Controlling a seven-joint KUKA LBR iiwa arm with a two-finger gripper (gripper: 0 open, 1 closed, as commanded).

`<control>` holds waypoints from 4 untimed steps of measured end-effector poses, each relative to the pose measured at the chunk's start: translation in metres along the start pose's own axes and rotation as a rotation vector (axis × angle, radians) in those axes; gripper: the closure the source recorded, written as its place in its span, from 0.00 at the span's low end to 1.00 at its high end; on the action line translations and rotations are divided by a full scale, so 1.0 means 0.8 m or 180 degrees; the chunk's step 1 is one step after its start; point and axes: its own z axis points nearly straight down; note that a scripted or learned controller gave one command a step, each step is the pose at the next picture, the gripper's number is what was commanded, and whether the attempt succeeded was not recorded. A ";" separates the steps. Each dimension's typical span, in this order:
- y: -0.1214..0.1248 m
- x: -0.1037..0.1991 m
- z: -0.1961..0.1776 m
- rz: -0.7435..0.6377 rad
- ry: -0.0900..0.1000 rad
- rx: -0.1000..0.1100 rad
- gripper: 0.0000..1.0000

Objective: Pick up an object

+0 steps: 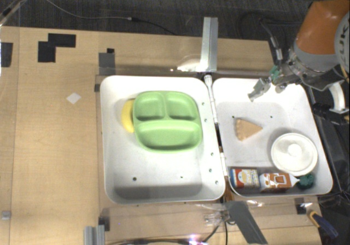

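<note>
The gripper [261,89] is hanging over the far edge of the right bin [257,110], reaching in from the right; it is small and blurred, so I cannot tell whether it is released or clenched, and nothing is showing in its grasp. The arm [322,36] behind it is running out of the picture at the right edge.

Several things are lying in the right bin. A tan wedge [247,129] is sitting near the middle, well apart from the gripper. A white round dish [293,152] is resting to its right. Along the near wall a carton [264,180] is lying on its side, its label too small to read, and a dark green thing [307,180] is peeking out just beside its right end, partly hidden by the dish.

In the left bin [158,184] a green divided tray [165,120] is covering most of a yellow thing [127,116], leaving its shape unclear. Both bins are standing on the table [49,145].
</note>
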 end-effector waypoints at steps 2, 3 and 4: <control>-0.003 0.011 0.043 -0.0479 0.0006 0.0007 0.00; -0.059 0.035 0.154 -0.0601 0.0000 -0.0007 0.00; -0.056 0.033 0.138 -0.0601 -0.0017 -0.0031 1.00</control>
